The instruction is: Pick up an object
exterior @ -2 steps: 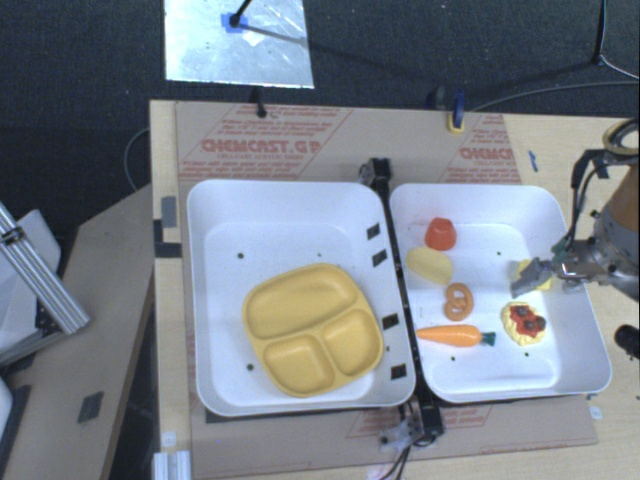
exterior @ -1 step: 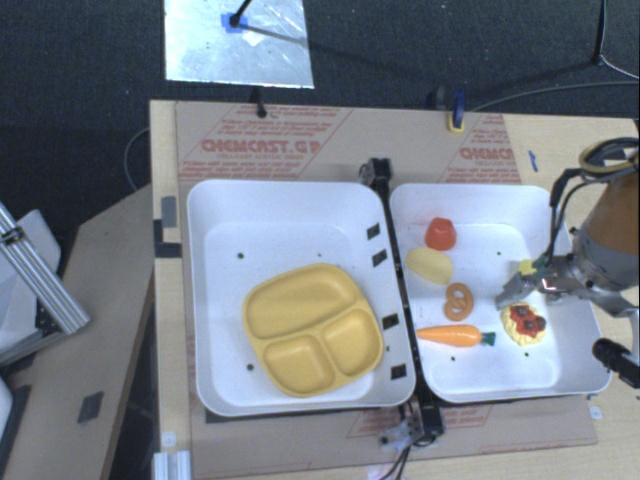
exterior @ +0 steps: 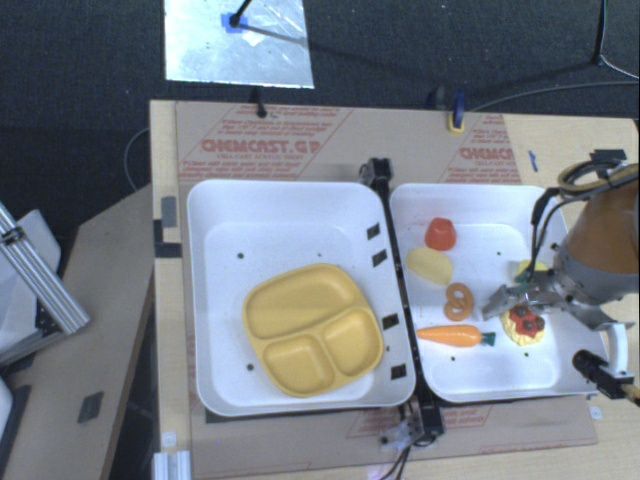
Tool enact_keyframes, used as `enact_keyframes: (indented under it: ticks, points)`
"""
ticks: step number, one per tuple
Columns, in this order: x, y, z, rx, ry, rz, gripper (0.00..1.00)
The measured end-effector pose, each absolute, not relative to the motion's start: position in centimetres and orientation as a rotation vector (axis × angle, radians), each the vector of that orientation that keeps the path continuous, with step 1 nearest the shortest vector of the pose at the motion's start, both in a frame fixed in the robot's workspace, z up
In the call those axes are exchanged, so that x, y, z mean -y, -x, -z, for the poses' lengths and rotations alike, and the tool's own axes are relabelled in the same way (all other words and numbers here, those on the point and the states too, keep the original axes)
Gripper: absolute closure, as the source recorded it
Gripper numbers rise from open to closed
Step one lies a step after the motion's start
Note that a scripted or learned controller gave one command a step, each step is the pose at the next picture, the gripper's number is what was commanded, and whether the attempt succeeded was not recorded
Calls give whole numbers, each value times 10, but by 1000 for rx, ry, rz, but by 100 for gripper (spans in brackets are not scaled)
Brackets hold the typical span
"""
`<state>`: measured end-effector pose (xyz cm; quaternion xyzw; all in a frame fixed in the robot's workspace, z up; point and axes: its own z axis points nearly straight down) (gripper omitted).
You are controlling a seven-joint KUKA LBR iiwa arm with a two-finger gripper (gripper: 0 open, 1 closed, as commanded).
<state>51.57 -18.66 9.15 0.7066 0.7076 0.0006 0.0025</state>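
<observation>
**binwatcher:** Looking down at the bench: left white bin (exterior: 215,298) has just a yellow three-compartment plastic tray (exterior: 313,327).

**kuka_fan:** Right white bin (exterior: 480,383): red cup-shaped toy (exterior: 441,234), pale yellow lump (exterior: 430,265), brown pretzel (exterior: 459,301), orange carrot (exterior: 455,336). Gripper (exterior: 522,308) sits over a yellow-and-red toy (exterior: 526,326); can't tell its state.

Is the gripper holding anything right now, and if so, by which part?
Cannot be told. The gripper is low in the right bin, right at the yellow-and-red toy, but the view doesn't show anything between its fingers.
</observation>
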Motion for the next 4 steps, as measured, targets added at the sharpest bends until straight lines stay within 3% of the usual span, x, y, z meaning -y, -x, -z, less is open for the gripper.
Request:
enact_keyframes:
  ticks: [1, 3, 4]
  points:
    - [189, -519, -108, -2209, -2207, -8, 100]
    - [185, -522, -224, -2224, -2212, -3, 100]
    - [185, -523, -228, -2226, -2213, -2, 100]
